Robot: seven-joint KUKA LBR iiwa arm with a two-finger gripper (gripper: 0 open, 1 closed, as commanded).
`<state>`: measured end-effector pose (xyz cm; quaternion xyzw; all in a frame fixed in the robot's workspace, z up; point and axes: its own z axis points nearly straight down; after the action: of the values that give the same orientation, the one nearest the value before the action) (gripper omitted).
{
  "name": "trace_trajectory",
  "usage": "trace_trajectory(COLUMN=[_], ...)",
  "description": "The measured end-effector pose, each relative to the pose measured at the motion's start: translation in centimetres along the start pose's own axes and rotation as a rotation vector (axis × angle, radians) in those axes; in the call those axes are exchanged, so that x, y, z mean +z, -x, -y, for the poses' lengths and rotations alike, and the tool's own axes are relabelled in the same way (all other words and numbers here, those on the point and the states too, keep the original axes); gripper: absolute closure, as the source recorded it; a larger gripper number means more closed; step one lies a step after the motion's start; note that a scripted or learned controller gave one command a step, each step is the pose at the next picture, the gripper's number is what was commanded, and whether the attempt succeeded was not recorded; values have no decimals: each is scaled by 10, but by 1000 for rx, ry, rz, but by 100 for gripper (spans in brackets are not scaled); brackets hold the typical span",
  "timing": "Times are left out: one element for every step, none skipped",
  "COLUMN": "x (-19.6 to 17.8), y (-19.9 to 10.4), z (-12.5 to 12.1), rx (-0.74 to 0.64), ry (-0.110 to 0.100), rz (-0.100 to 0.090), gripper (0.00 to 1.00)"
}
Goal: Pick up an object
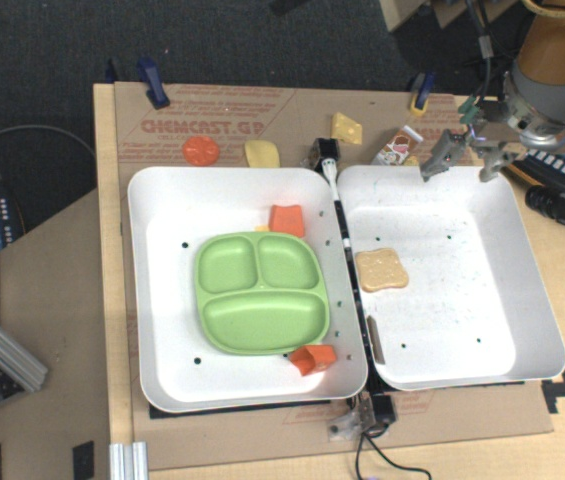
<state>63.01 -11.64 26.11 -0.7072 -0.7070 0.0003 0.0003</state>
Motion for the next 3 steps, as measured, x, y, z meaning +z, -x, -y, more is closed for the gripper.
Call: trace_trajectory(x=[90, 180, 174], y=[-8, -26, -21], z=[87, 60, 65], rx=[2, -1, 0], ry=[-14, -1, 6], rz=[-4, -2, -1], gripper=[0, 0, 0])
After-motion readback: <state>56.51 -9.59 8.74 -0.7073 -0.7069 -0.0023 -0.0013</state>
